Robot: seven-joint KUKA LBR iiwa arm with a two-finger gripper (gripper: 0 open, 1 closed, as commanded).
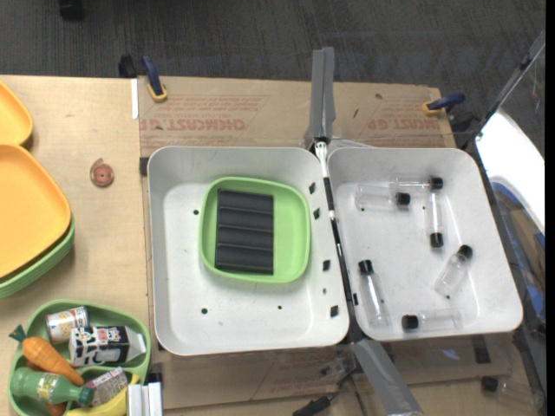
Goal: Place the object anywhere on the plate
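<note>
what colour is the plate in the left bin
Light green plate, with a dark ridged black insert on it, seen in the camera view.

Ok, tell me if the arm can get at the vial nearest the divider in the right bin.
Probably yes: the vial lies flat on the right bin floor, apart from the other vials, with nothing over it. The near wall might crowd the jaws.

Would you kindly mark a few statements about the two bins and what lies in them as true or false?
1. The green plate lies in the left bin. True.
2. The plate carries a dark ribbed block. True.
3. The clear vials lie on the plate. False: they are scattered in the right bin.
4. The vials have red caps. False: their caps are black.
5. The two bins stand far apart. False: they sit side by side.
</note>
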